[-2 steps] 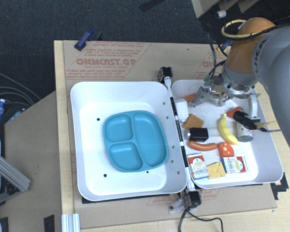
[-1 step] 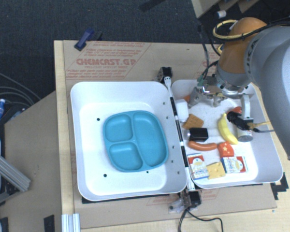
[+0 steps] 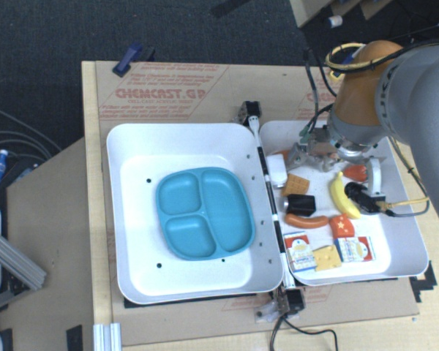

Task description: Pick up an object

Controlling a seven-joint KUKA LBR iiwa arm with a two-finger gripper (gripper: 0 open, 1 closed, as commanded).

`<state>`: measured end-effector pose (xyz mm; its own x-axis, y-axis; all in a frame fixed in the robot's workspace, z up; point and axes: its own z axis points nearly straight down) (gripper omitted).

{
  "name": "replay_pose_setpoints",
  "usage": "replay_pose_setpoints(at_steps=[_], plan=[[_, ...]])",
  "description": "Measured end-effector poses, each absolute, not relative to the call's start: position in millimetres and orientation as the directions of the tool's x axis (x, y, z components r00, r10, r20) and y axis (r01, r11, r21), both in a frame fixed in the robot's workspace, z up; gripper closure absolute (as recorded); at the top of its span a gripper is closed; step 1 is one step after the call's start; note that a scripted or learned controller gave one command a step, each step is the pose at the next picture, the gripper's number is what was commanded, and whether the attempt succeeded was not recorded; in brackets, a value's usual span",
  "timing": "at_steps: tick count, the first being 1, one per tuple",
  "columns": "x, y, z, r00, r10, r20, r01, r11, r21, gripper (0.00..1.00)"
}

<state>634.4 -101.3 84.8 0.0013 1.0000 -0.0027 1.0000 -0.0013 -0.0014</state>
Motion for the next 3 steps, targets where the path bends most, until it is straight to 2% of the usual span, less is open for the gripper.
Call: replay_pose_setpoints(at_steps=[1,2,3], plan=[[635.0,-100.3,95.1,0.002,1.000,-0.001,1.000,-0.002,0.000,1.00],[634.9,-100.8,95.1,0.002,1.000,-0.002,1.000,-0.002,0.000,0.00],[663.3,-100.4,86.4,0.000,1.000,-0.007,1.000,0.000,-0.019,0.00]])
